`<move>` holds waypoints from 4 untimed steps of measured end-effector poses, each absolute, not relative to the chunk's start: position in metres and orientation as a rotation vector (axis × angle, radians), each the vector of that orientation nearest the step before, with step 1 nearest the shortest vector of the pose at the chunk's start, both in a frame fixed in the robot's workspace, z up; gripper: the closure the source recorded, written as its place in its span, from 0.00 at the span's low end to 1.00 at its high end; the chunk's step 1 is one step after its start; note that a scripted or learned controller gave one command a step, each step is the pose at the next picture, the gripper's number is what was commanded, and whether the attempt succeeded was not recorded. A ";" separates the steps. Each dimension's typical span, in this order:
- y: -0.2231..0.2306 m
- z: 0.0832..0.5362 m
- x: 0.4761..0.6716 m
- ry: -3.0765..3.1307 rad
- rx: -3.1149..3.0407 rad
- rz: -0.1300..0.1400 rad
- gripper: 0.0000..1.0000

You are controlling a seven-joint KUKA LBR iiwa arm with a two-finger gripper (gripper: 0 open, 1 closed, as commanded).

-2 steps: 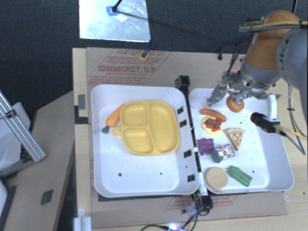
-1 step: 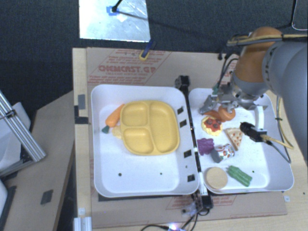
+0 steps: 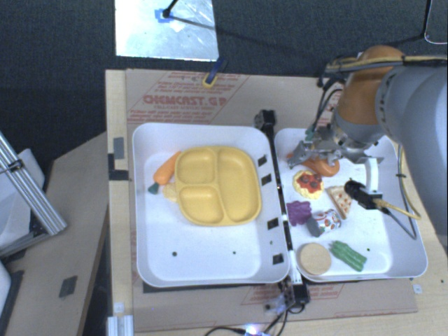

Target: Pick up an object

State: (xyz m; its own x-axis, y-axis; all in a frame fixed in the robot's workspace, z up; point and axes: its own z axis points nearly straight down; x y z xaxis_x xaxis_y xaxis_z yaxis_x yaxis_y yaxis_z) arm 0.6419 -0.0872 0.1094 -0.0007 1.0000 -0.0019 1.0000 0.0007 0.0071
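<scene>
Camera view: gripper (image 3: 316, 152) hangs over the orange toy (image 3: 323, 166) above the pizza slice (image 3: 341, 200); its state can't be told.

We see a dark carpeted floor (image 3: 56, 40) around the pale cardboard-covered bench (image 3: 189, 93), with a shiny square metal plate (image 3: 166, 19) lying at the far side and slanted aluminium frame rails (image 3: 28, 187) at the left.

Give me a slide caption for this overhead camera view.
Gripper over toy food in the right bin; yellow tray in the left bin.
</scene>
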 end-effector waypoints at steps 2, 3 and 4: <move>-0.092 0.165 0.634 2.222 2.221 0.001 1.00; -0.092 0.218 0.635 2.224 2.215 0.004 1.00; -0.036 0.225 0.634 2.230 2.212 0.004 1.00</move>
